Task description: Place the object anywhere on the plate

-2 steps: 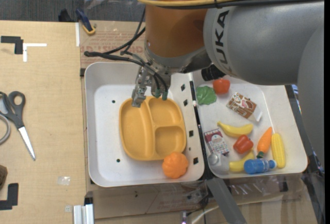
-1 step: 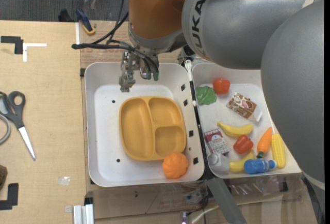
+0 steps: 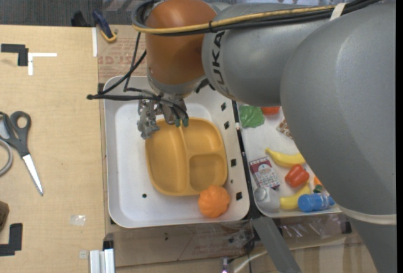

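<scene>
You are looking at the grey arm (image 3: 315, 58), which is filling the upper right of the frame and reaching toward the middle, with its orange band (image 3: 179, 42) sitting above the wrist. Below it, the wooden counter (image 3: 50, 139) is taking the whole left side. In the centre, the left white bin (image 3: 126, 202) is lying on the counter, and the right white bin (image 3: 267, 206) is lying just beside it, partly hidden under the arm.

Inside the left bin, the yellow plate (image 3: 186, 158) with two compartments is resting near the middle. The gripper (image 3: 160, 117) is hanging over the upper left edge of this plate. You cannot tell from this view whether the fingers are released or clenched, because they are small and tangled with cables, and nothing is clearly showing between them.

The orange ball (image 3: 214, 201) is lying in the left bin, touching the lower right edge of the plate, not inside a compartment.

In the right bin, a banana (image 3: 284, 157), a green toy (image 3: 252, 116), a red pepper (image 3: 296, 175) and a blue object (image 3: 313, 202) are lying together. At the far left of the frame, scissors (image 3: 22, 146) are resting on the counter.
</scene>
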`<state>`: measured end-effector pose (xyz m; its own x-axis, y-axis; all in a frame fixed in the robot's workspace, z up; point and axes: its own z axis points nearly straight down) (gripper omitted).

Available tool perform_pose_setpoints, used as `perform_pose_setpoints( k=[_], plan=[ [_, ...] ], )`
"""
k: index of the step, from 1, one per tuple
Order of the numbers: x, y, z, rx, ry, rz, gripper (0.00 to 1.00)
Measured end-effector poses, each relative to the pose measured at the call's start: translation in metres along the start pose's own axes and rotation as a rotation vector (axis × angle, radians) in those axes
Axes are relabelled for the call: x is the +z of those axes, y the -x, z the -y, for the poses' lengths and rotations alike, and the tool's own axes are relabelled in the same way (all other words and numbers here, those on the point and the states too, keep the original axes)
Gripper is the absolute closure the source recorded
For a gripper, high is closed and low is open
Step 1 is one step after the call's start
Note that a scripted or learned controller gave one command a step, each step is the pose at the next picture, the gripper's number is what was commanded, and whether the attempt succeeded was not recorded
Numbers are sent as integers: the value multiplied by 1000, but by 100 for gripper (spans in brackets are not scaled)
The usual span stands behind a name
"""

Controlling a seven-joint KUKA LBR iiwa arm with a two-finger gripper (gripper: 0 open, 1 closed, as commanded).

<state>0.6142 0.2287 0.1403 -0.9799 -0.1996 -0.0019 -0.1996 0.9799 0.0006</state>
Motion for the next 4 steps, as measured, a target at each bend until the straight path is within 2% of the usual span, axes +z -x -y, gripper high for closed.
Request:
perform_pose_setpoints(
  k=[1,2,3,4],
  plan=[
    [-74,-75,-16,80,0,0,100],
    [-142,-89,-5,34,-1,2,100],
    [-153,-58,-7,-79,0,2,100],
    [-88,-4,0,-262,0,2,100]
  ],
)
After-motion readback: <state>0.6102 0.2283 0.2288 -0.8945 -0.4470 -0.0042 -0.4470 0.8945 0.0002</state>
